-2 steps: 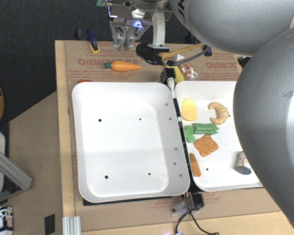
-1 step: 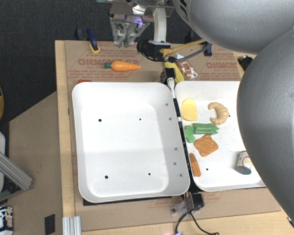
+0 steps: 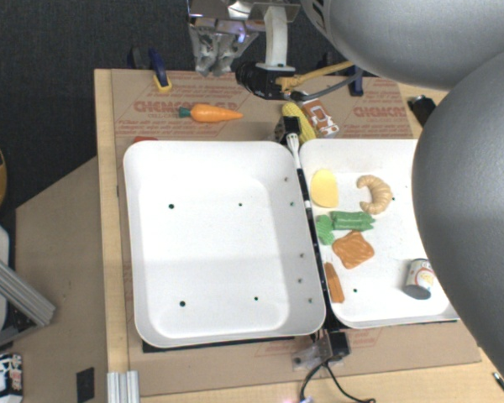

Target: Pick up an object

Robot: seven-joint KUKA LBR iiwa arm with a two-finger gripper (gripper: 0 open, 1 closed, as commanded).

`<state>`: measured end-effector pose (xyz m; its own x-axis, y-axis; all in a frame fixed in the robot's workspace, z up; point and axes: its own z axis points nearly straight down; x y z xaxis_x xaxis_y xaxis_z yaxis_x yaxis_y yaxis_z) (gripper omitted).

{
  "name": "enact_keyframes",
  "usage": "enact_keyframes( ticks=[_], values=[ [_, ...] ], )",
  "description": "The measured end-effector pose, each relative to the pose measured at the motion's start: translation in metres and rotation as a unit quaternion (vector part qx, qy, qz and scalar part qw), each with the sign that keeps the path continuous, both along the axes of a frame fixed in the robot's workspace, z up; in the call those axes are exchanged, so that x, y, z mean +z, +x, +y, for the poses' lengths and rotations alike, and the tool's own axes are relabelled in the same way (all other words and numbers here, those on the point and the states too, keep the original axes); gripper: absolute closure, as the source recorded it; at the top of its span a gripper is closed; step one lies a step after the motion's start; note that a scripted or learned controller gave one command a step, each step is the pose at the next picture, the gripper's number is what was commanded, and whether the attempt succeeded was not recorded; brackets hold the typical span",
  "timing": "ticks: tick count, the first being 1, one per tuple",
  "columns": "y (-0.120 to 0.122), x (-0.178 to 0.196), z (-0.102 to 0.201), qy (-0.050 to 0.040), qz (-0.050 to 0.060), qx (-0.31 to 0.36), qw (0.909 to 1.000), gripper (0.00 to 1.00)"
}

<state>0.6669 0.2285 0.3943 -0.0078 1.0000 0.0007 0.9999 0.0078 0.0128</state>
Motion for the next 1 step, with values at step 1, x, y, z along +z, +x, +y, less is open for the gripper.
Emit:
enact_keyframes(
  ticks=[1],
  values=[
    [0.0001,0.0107,0.001,0.0001,-0.002,0.001,1.0,1.0]
  ],
)
